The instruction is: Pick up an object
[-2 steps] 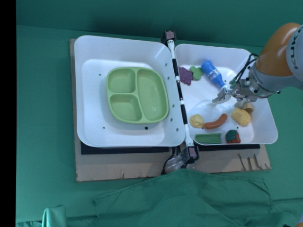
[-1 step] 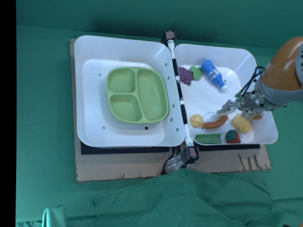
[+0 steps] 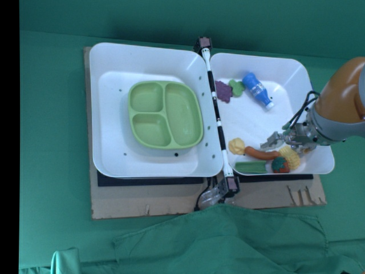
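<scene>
My gripper (image 3: 280, 140) hangs low over the lower right part of the right bin (image 3: 296, 70). Whether it grips anything, I cannot tell. Just beneath it, toward the bottom of the frame, lies a cluster of toys: an orange carrot (image 3: 261, 152) stretching left from my tip, a yellow corn cob (image 3: 290, 157) and a red ball (image 3: 279, 165) right under me, a green strip (image 3: 251, 167) along the bin's lower wall. Higher up the bin rests a blue bottle (image 3: 256, 89), well apart. The left bin (image 3: 108, 96) holds a green divided plate (image 3: 165, 114).
</scene>
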`<state>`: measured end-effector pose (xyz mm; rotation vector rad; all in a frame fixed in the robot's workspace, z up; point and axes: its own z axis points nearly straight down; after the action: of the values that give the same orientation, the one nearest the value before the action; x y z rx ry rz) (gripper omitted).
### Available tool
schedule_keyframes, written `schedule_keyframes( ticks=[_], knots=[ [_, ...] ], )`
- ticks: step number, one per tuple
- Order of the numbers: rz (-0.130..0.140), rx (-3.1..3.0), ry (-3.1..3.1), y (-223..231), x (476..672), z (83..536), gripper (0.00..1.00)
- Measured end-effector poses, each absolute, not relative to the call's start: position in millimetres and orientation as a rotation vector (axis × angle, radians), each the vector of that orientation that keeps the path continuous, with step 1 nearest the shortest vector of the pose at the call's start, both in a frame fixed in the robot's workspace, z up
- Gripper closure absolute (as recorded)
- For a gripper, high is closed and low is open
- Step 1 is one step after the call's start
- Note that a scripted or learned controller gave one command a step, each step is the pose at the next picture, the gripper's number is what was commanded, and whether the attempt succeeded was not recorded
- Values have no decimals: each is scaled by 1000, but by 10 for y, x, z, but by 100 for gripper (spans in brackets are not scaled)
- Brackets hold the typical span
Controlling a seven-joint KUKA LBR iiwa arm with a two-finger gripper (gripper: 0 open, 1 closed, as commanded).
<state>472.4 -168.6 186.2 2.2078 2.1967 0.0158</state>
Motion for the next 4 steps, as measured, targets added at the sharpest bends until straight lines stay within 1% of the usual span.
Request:
schedule_keyframes(
  ticks=[1,2,3,4],
  knots=[
    [10,2210,2200,-1597,4715,1869,0],
    [11,2212,2199,-1599,4714,1868,0],
    [4,2219,2216,-1438,4682,1957,0],
    [5,2216,2222,-983,4925,2034,0]
  ],
)
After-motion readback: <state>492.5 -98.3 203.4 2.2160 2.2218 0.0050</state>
